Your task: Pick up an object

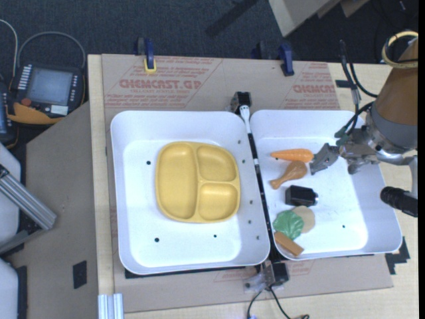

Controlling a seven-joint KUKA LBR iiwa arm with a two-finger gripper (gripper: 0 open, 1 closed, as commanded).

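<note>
Counted: two shallow white bins (133,138), one yellow divided plastic plate (197,181), one orange carrot (292,155) beside grey hand (323,159), grip indeterminate. Cardboard-topped desk (199,78); dark carpet floor (99,5).

Two white bins (126,178) are sitting on a tan tabletop (199,75) printed with red lettering, one showing a pale yellow divided plate (197,181), the other an orange carrot (292,155), a tan drumstick (289,173), a black block (300,195), a green leafy piece (288,223) and a beige disc (307,218).
</note>
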